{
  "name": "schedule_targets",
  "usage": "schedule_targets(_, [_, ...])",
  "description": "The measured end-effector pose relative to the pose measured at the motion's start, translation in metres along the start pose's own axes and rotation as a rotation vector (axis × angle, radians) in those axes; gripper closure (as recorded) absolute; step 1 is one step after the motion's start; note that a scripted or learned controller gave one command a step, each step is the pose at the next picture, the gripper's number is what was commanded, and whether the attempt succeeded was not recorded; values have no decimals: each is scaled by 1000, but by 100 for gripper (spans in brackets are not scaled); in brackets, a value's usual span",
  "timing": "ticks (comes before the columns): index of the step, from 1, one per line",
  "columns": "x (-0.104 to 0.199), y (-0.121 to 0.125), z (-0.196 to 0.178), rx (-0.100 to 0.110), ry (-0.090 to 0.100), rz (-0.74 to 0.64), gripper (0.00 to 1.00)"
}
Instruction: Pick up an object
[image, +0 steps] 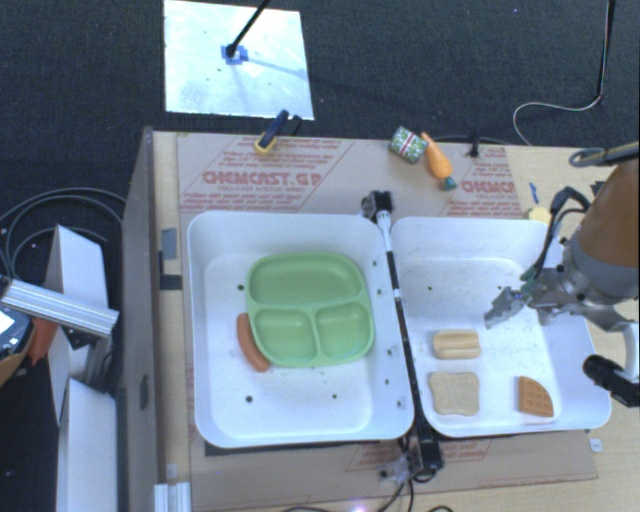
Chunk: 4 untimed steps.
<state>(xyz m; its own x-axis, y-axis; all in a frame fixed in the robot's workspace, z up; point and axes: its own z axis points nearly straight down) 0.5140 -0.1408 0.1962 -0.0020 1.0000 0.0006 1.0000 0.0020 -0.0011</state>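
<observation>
Dark carpet floor (80, 90) surrounds a bench topped with printed brown cardboard (290, 170). A pale square sheet (235, 60) lies on the floor behind the bench; black cables (40, 215) loop at left beside white boxes (80, 330).

Right bin (470, 245) – upper half open; bun (456, 345), toast (454, 393), waffle (535, 397) crowd lower half.

Red print "CHEMCAST GP" read on the brown sheet (300, 165) covering the desk, above the left bin (200, 300). A second, partial "CHEMCAST" showed on the same sheet above the right bin (470, 235). Smaller red lines there were illegible. Small can (408, 143) label unreadable.
</observation>
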Motion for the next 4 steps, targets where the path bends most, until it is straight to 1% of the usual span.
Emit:
schedule_targets(1, [40,20,75,0,0,-1,0])
schedule_targets(2, [55,12,112,-2,0,0,0])
schedule_targets(3, [56,12,102,-3,0,0,100])
schedule_targets(4, [130,41,40,-3,2,-2,100])
